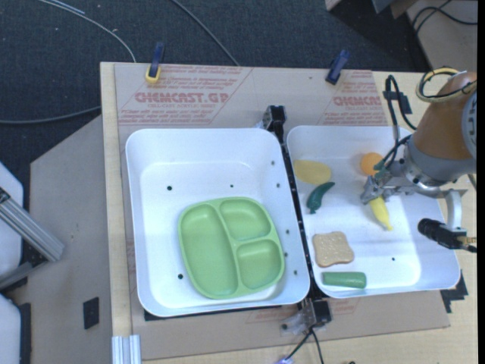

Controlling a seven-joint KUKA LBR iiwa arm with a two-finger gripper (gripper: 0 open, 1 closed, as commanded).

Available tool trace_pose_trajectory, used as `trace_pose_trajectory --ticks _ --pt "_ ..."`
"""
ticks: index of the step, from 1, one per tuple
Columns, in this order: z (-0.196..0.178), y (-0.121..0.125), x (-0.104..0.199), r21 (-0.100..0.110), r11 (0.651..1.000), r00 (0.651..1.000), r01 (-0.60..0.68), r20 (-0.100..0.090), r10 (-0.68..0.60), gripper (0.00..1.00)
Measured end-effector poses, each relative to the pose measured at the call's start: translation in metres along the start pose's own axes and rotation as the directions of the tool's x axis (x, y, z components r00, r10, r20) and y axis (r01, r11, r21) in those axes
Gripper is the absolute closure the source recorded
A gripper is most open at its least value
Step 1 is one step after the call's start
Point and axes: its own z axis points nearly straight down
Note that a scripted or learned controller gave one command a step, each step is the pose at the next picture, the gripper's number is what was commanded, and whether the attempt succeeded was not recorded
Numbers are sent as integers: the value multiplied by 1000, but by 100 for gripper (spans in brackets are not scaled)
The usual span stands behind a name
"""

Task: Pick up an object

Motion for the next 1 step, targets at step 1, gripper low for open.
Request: trace_pose_trajectory --ticks 1 --pt "-60 1 4 -3 1000 1000 1 2 -1 100"
